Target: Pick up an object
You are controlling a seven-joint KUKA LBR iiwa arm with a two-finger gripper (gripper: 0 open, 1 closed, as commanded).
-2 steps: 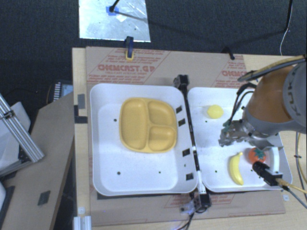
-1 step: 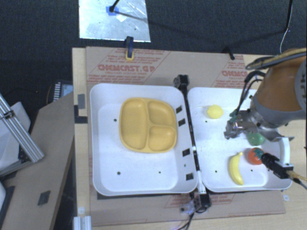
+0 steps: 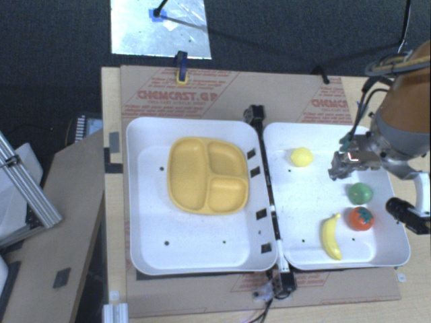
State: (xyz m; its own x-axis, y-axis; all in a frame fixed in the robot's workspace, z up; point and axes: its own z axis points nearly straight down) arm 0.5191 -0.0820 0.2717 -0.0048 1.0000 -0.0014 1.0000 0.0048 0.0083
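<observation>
Hand (image 3: 345, 161) hovers over right bin (image 3: 296, 247), near its far right corner; can't tell how open it is or whether it grips anything. Closest target: green ball (image 3: 359, 193), just beside the hand toward the near edge. Best move, judging: centre over it, drop straight, close around the middle. Ball looks small, round, matte green, likely to roll.

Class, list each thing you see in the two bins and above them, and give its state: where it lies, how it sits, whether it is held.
Yellow divided plate: flat in the left bin, untouched.
Yellow ball: loose in the right bin.
Green ball: loose, below the gripper.
Tomato: loose beside the banana.
Banana: lying flat.
Gripper: over the right bin, holding nothing visible.
</observation>
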